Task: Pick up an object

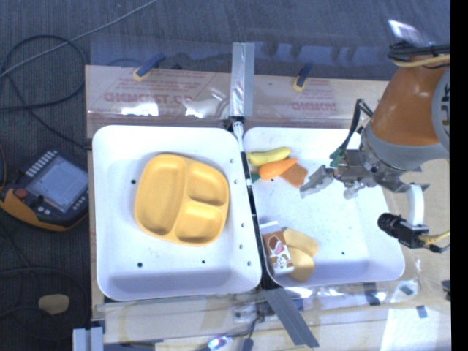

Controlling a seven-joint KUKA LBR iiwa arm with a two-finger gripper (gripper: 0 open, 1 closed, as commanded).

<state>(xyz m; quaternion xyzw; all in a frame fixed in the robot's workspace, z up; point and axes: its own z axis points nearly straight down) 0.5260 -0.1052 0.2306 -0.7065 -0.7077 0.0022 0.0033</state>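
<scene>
In the right bin [365,258], a yellow banana [269,155] lies at the top left. Just below it are an orange carrot [276,169] and a flat orange piece [295,175]. At the bin's bottom left, a brown and red packet [277,250] leans against tan bread-like pieces [300,251]. My gripper [327,189] hangs over the middle of this bin, just right of the orange piece. Its fingers [313,182] are spread open with nothing between them.
The left bin [117,269] holds a yellow compartment plate [183,198]. A grey divider strip [243,86] runs between the bins at the back. A handheld pendant [45,189] and cables lie on the floor to the left. The arm's orange band [413,101] rises at the right.
</scene>
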